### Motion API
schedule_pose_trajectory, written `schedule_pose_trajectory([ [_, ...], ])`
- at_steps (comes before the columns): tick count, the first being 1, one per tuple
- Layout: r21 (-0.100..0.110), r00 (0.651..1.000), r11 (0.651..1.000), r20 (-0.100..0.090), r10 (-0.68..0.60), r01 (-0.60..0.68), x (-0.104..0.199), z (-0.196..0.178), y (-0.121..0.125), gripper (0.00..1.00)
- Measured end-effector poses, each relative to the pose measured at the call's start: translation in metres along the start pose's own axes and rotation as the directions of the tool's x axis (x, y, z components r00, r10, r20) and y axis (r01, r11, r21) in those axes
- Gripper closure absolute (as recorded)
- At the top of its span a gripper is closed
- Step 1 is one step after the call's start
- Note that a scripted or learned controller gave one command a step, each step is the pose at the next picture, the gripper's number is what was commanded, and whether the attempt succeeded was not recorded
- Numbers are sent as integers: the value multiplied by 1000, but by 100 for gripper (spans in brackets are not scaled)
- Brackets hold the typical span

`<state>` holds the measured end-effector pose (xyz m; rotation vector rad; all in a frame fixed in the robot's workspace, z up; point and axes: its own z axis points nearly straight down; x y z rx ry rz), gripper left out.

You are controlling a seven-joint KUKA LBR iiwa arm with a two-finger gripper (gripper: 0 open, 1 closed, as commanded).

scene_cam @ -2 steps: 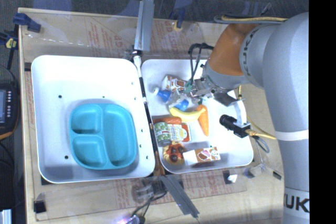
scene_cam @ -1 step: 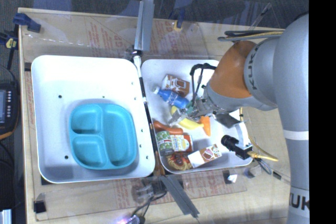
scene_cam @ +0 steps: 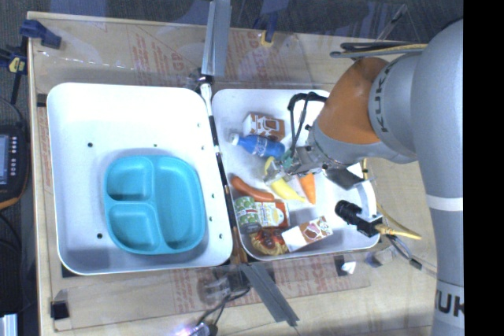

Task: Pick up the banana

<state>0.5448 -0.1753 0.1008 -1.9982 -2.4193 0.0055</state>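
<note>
Camera view looked down at a slant on our bench (scene_cam: 118,51), and largest in it was our grey arm (scene_cam: 417,98) with its orange band, reaching in from the right and bent low over the right bin (scene_cam: 236,102). We judged that it sat so low because the food lay crowded in that bin, so any approach had to come almost straight down. Well away from the tool, across the divider, the left bin (scene_cam: 71,114) held a blue sectioned tray (scene_cam: 153,201), clear of our work. Our gripper (scene_cam: 293,165) hung among the food, but its tip was dark and small against the clutter, so we could not tell how it was set.

Just below the tool, and seemingly touching it, lay the banana (scene_cam: 285,189), a short yellow piece, with an orange carrot (scene_cam: 308,186) close on its arm side. A blue bottle (scene_cam: 261,145) and a small carton (scene_cam: 264,124) lay just beyond the tool. On the far side of the banana lay a sausage (scene_cam: 250,188), then some packets (scene_cam: 272,215) toward the front wall. We judged those close neighbours left little room.
</note>
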Motion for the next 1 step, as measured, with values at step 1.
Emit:
schedule_pose_trajectory([
  [1, -4, 997, 997, 0, 73, -73, -4, -102, 50, 100],
])
